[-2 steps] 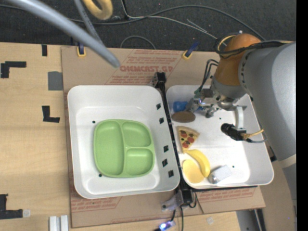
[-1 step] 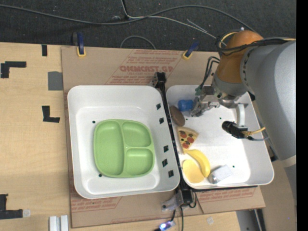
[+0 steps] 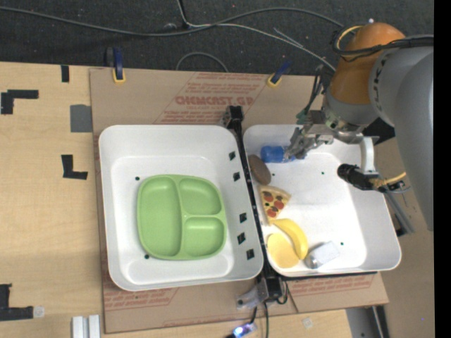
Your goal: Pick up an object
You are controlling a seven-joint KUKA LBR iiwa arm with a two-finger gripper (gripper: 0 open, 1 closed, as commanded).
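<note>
We see the gripper (image 3: 301,144) low in the right bin (image 3: 366,210), just beside the blue object (image 3: 273,153) near its far left corner; we cannot tell its state. We judge the object small, light and rigid, best pinched across its middle

**Wooden bench against a dark carpeted floor**

A pale wooden bench (image 3: 42,210) carries a brown cardboard sheet (image 3: 204,97) printed with red lettering. Two clamps, one blue and yellow (image 3: 117,65), the other blue (image 3: 280,72), pin the cardboard's far edge. Black tape marks (image 3: 70,166) lie left of the cardboard. Beyond it, thin cables (image 3: 184,20) trail over dark carpet (image 3: 84,13). Light is even.
</note>
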